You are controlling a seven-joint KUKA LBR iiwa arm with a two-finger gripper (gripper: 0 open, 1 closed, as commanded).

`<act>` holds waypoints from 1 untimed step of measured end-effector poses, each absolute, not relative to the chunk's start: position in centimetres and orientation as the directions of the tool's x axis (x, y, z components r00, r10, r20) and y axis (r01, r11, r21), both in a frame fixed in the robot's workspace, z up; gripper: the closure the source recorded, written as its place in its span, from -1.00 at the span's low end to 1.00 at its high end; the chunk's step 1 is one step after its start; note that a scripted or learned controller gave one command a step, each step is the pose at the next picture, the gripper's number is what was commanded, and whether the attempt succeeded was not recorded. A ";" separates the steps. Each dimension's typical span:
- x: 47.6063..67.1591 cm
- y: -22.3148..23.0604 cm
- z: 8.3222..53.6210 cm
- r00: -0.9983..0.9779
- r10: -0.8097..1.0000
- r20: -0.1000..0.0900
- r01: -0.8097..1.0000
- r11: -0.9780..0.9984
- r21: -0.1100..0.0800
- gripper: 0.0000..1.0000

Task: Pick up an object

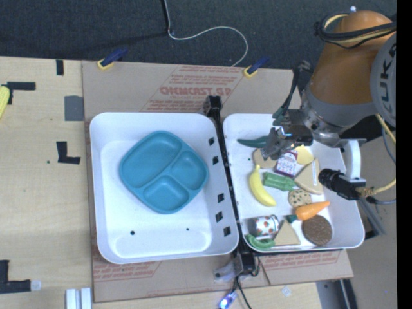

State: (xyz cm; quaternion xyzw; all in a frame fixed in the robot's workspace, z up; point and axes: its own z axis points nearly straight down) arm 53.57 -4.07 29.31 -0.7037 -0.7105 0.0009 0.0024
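Observation:
The right bin (239, 129) holds several toy foods. Among them are a yellow banana (262, 188), a green pod (278, 181), a purple and white packet (286, 165), an orange carrot (311, 210), a brown round cookie (317, 230) and a small can (264, 224). My gripper (279, 143) hangs low over the far part of this bin, just above the packet and next to a dark green leaf-shaped piece (251, 141). The arm's wrist hides what lies directly beneath it.
A blue divided plate (164, 170) lies in the left bin (161, 237). A black divider with clips (222, 172) runs between the bins. A white cable (206, 34) loops behind them. The arm's black side fitting (338, 181) overhangs the right bin's right side.

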 end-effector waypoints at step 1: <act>50.2 7.4 28.1 -0.012 1.000 0.002 1.000 0.012 -0.005 1.00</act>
